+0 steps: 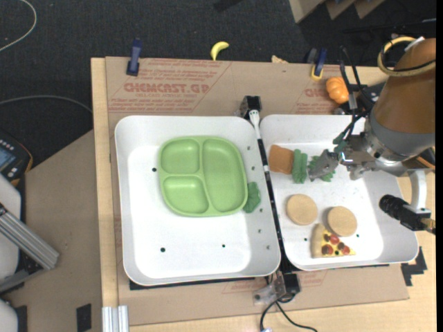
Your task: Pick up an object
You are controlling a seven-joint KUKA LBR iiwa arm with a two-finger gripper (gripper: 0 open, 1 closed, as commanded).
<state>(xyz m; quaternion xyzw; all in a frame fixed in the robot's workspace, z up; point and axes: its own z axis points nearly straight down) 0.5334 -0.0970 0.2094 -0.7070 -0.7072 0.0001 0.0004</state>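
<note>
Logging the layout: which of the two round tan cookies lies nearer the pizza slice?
The right-hand cookie, just above the pizza slice; the other cookie sits farther left.

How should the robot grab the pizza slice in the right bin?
The pizza slice lies flat near the front wall of the right bin, touching a round cookie behind it. Probably best to come straight down from above and pinch across its narrower upper part, left to right, since those two sides look free.
</note>
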